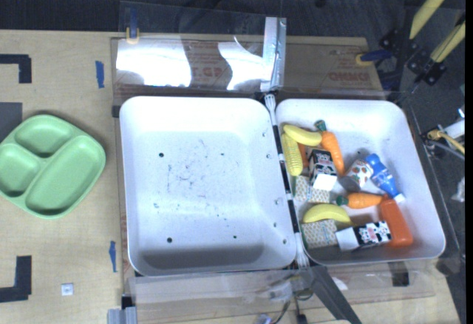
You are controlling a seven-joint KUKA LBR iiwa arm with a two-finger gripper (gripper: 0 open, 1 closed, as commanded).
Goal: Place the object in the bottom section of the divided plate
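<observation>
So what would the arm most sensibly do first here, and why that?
Probably reach into the right bin and pick one toy, perhaps the banana lying on top near the divider. Every object sits piled in that bin, while the green divided plate waits on the bench at the far left with nothing in its sections.

On the worktop point(59, 56) we see 2 bins side by side. The left bin point(196, 182) touches the right bin point(414, 167) along their shared edge. A divided plate point(50, 165) lies well left of both bins. In the right bin, 2 bananas point(301, 135), 2 carrots point(334, 150), a bottle point(397, 223) and small boxes point(322, 169) lie crowded together.
</observation>
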